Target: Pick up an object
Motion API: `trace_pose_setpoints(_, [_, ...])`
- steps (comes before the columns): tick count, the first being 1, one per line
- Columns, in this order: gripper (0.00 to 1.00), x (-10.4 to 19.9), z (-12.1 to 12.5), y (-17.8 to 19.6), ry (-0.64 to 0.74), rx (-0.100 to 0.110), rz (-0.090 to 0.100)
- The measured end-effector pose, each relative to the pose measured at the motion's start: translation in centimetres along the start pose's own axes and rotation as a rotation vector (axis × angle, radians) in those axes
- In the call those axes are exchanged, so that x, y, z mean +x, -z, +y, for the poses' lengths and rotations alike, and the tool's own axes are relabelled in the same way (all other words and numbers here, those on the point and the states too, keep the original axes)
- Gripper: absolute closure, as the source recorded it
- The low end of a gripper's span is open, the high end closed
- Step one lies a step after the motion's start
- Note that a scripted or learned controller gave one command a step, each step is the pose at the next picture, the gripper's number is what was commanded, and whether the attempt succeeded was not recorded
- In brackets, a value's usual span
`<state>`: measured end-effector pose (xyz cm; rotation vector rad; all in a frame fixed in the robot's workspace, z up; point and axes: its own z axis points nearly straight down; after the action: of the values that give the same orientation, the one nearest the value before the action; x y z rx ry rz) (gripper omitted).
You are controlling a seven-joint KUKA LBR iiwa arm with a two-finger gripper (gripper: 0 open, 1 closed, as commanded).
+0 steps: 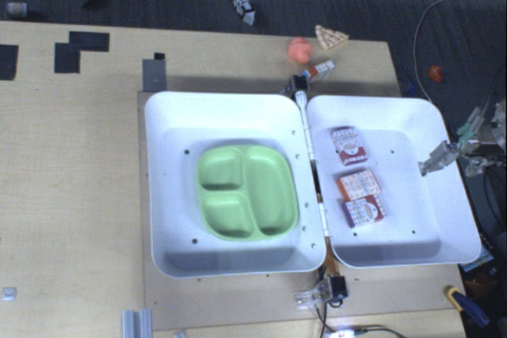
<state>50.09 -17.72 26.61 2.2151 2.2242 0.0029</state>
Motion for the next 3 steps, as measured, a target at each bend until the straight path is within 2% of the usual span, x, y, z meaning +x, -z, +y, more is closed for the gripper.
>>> trace_pose_setpoints(1, [0.0, 1.1, 2.4, -16.8, -0.003, -0.012, -0.003])
trace_pose_setpoints(2, [1.0, 1.3, 2.5, -15.7, 0.0, -0.013, 0.0])
trace_pose_setpoints(3, [0.0, 1.3, 2.5, -15.7, 0.0, -0.013, 0.0])
